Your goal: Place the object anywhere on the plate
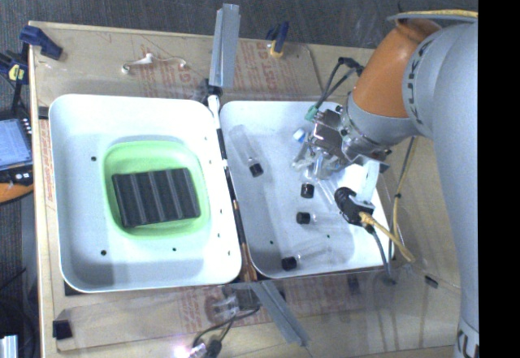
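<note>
Looking down, I see my gripper low in the right bin, small black objects nearby; I cannot tell its state. Green plate sits left.

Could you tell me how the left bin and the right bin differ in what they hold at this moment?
The left bin holds a green plate with a dark ribbed piece on it; the right bin holds several small black objects scattered apart. The gripper is over the right bin, while the left bin has no arm above it. Both are shallow, white and side by side.
</note>
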`<state>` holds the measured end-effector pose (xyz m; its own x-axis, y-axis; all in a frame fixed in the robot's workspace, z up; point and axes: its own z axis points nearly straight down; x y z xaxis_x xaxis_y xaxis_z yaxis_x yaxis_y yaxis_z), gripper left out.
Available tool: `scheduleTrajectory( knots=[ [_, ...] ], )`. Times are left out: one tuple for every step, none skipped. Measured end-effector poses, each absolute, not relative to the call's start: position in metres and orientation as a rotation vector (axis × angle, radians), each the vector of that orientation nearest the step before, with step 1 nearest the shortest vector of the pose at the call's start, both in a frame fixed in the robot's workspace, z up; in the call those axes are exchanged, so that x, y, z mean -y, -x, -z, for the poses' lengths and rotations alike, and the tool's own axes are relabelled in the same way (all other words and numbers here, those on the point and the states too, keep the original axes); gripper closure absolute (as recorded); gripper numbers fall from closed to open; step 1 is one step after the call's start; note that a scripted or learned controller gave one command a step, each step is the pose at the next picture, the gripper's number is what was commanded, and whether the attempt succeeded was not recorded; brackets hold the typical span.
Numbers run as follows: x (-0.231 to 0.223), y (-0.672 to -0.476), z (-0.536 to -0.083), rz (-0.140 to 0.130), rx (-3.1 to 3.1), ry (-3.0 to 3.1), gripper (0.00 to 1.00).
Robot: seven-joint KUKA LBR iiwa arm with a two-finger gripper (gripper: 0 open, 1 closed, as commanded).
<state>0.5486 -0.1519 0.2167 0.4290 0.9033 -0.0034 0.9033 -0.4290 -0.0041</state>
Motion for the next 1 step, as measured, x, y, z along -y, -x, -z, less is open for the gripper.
scheduleTrajectory(
  knots=[
    [0.1519,-0.5486,-0.2168,-0.008,1.678,2.654,0.0]
  ],
)
